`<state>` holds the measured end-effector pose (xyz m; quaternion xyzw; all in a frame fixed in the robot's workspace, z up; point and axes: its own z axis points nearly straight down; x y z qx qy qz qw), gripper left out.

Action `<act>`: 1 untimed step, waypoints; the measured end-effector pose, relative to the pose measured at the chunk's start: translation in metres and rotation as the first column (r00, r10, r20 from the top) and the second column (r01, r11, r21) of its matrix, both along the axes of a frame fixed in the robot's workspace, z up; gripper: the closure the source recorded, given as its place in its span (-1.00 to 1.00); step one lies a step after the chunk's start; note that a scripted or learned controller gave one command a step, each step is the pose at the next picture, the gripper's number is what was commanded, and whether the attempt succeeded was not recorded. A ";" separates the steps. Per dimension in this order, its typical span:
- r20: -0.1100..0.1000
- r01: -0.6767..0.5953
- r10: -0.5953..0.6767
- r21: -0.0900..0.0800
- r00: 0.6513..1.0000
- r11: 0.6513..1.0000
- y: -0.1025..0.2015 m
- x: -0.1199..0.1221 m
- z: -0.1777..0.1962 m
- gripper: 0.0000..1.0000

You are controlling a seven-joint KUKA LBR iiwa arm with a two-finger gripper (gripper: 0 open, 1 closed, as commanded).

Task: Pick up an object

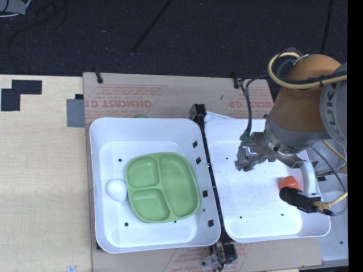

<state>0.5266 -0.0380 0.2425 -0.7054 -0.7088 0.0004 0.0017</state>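
Overhead, the end effector (248, 158) hangs above the right bin (255, 220), near that bin's far left part; I cannot tell its state, and nothing shows in its grip. An orange object (288, 182) lies by the right bin's right edge, beside a black part of the arm. Across in the left bin (108, 135), a green divided plate (162, 186) sits mid-bin, with a white ball (117, 190) touching its left side.

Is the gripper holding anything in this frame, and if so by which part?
Nothing visibly held: the gripper hangs over the right bin, with no object seen at it.
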 end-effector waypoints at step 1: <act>0.001 0.000 0.000 0.000 1.000 1.000 0.053 0.012 0.005 1.00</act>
